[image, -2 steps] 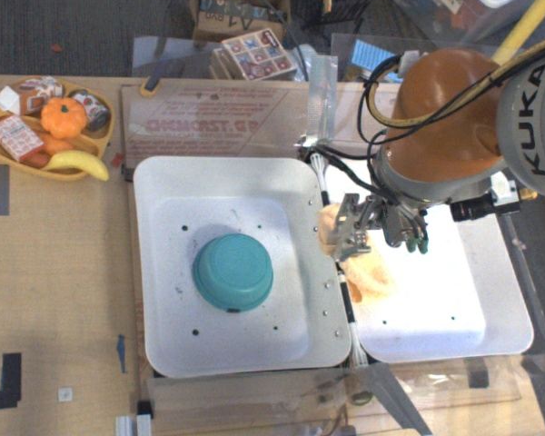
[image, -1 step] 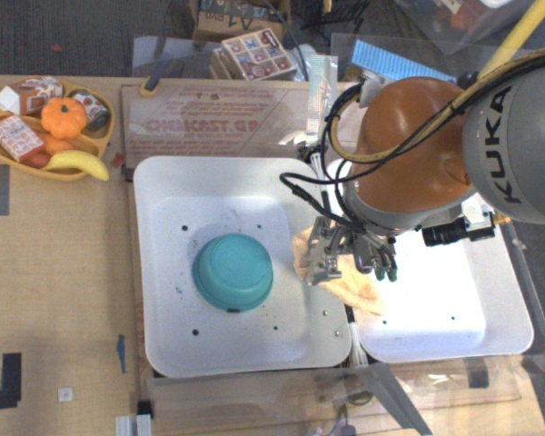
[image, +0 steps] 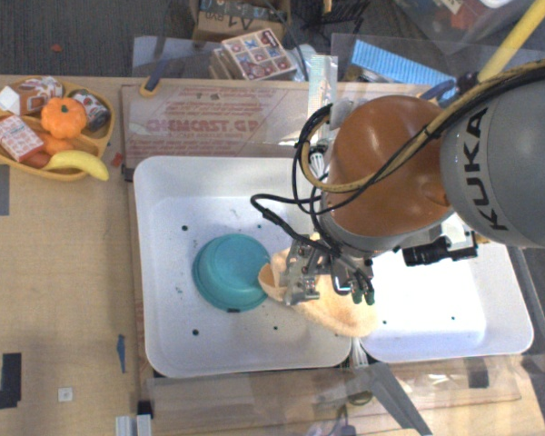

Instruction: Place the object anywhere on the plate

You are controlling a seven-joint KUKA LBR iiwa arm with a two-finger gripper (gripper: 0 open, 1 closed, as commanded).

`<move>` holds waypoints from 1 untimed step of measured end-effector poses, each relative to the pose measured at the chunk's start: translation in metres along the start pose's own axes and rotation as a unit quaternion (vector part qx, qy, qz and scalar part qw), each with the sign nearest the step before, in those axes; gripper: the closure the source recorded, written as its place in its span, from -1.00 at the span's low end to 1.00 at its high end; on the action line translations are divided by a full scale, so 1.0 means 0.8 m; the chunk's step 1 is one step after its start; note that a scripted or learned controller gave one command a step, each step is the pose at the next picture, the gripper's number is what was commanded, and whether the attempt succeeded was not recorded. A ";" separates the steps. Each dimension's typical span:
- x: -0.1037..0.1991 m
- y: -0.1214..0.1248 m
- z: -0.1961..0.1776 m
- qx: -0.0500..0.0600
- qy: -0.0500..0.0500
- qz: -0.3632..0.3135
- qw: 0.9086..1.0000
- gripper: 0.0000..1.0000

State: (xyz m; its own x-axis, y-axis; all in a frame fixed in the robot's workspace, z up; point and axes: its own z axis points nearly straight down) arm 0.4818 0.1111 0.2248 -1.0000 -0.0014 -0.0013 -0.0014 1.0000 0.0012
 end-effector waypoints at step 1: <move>0.000 0.000 0.000 0.000 0.000 0.000 1.000 -1.00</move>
